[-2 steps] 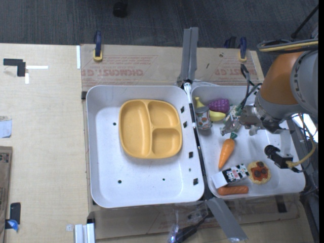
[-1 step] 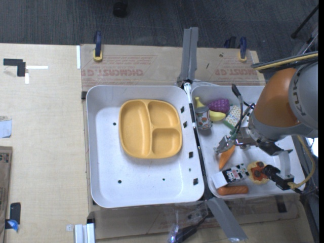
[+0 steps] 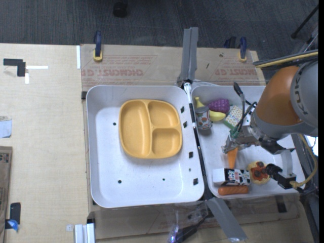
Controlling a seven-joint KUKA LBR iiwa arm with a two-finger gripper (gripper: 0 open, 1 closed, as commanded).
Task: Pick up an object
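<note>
Beneath end effector (image 3: 233,147), possibly orange carrot (image 3: 231,159)

Overhead view of two white bins. The left bin (image 3: 101,151) holds a yellow three-compartment plate (image 3: 150,128). The right bin (image 3: 215,190) holds a purple grape bunch (image 3: 219,105), a small can (image 3: 203,119), an orange carrot (image 3: 231,158) and a red sausage (image 3: 233,190). The gripper (image 3: 233,145) is low above the carrot's upper end.
</note>
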